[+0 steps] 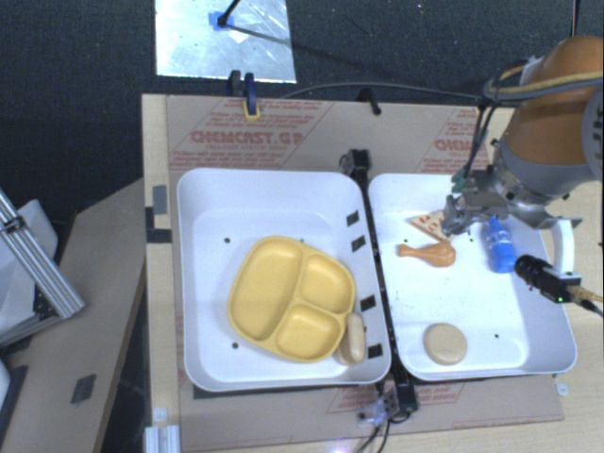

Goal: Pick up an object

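Grey KUKA arm with an orange band

The arm (557,130) has a rounded, glossy orange band at the top, above a smooth grey wrist housing. Thin dark cables loop over the orange part and run down its side. Below the wrist sits a compact grey metal gripper (456,217) with blocky, angular parts. A black cylindrical attachment (543,277) bears a small green light.

You can read "CHEMCAST GP" in red print, upside down, on the brown protective sheet (274,132) beyond the bins, well left of the gripper (457,217). The same red print repeats close behind the gripper, too cropped to read.
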Tool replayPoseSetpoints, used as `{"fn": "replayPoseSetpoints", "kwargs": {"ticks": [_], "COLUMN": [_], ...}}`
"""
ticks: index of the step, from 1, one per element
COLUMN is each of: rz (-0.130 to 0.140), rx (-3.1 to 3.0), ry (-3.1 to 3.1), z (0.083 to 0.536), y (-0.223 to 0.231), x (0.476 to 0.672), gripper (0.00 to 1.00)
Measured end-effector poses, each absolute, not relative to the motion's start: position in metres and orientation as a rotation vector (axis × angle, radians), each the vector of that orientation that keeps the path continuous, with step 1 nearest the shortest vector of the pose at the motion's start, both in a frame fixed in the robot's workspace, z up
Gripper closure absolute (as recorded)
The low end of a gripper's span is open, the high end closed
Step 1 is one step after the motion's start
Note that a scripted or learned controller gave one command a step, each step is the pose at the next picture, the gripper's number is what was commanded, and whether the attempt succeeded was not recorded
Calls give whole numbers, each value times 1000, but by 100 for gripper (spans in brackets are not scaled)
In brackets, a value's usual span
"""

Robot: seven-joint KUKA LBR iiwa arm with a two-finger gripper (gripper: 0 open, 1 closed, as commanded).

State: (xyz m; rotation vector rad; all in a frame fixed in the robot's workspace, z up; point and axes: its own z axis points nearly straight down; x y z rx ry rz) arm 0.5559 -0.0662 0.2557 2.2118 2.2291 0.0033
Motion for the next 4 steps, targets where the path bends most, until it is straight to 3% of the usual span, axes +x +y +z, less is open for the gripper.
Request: {"fn": "replayPoseSetpoints", "kwargs": {"ticks": [1,3,4], "rz": [3,3,-1], "rx": [2211,2211,2215], "ry": [2232,2233,2229], "z": [243,240,217], "y": [-6,97,109], "x": [553,527,527], "gripper": [100,100,100]}}
